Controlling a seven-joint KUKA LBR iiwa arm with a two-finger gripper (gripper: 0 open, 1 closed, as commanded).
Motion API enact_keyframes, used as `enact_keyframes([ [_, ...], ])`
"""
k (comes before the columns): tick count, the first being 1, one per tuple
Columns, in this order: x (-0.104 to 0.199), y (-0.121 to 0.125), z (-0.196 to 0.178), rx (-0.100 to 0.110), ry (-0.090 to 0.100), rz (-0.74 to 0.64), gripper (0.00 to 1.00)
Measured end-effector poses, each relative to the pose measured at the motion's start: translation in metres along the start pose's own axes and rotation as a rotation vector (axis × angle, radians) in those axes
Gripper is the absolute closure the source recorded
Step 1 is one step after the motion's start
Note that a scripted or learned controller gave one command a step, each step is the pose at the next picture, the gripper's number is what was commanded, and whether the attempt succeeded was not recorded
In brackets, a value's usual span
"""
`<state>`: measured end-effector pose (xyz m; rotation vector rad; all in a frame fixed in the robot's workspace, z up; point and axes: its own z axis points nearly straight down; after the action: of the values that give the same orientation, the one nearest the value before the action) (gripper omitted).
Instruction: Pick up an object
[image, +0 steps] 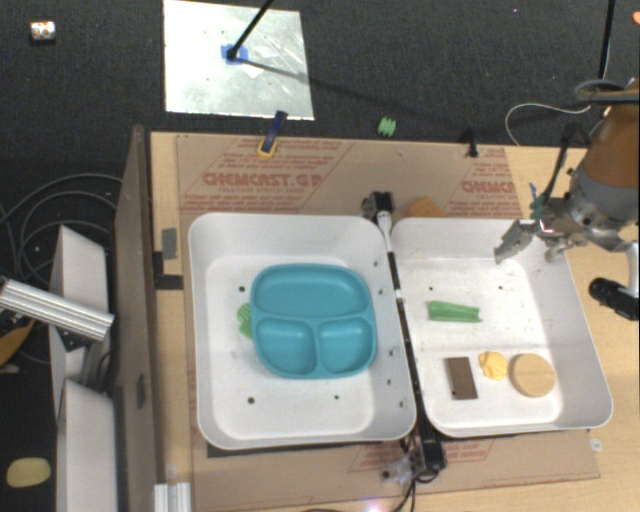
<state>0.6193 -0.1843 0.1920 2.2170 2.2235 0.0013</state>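
In the right bin (580, 330) lie a green flat piece (454, 313), a small brown block (460, 378), a yellow lump (492, 364) and a tan round disc (532, 375). My gripper (531, 242) hangs over the bin's far right part, its two fingers spread apart with nothing between them. It is well above and behind the green piece. In the left bin (215, 300) rests a blue divided plate (312, 319), and a green item (244, 318) peeks out from under the plate's left edge.
A black divider (394, 290) runs between the two bins. The bins sit on a cardboard sheet (330, 175). Cables (45, 215) and a metal rail (55, 308) lie off the bench to the left. A black knob (612, 296) sticks out at the right.
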Motion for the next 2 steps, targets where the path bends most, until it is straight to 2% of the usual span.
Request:
enact_keyframes([
  [1, 0.042, -0.071, 0.02, 0.008, 0.004, 0.002, 0.0],
  [2, 0.099, -0.136, 0.069, 0.011, 0.006, 0.0, 0.0],
])
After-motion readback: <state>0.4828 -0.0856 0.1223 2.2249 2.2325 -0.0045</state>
